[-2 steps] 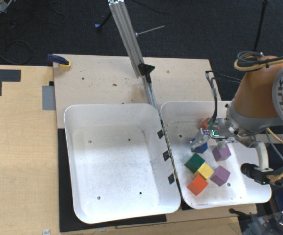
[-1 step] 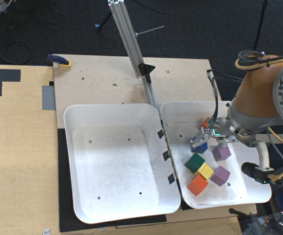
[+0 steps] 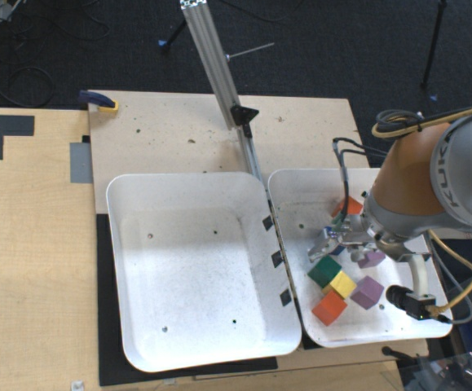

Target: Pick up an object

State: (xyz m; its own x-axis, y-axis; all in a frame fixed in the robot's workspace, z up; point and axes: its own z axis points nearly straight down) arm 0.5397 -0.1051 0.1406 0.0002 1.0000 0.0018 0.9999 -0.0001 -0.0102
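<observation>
Two shallow white plastic bins, matte and speckled with small dark marks, rounded corners. Left bin sits well left of the pincer. Right bin holds the blocks and the arm's tip.

Arm: smooth grey shell w/ glossy orange band; partial white letters "KU" on the grey casing at the frame's right edge.

Metal two-finger pincer is low in the right bin, pointing left. Can't tell whether its tips are spread or pressed together, too small and cluttered; nothing visibly pinched.

Blocks, all small matte cubes w/ crisp edges:
- green cube just below the pincer, possibly touching, can't confirm.
- yellow cube below it, against the green.
- red-orange cube lower, nearest the bin's front.
- purple cube below-right.
- paler purple cube just right, beside the wrist.
- orange-red cube above-right, partly hidden by the arm.

Ribbed aluminium bar w/ checkered tag on top rises well above-left.
</observation>
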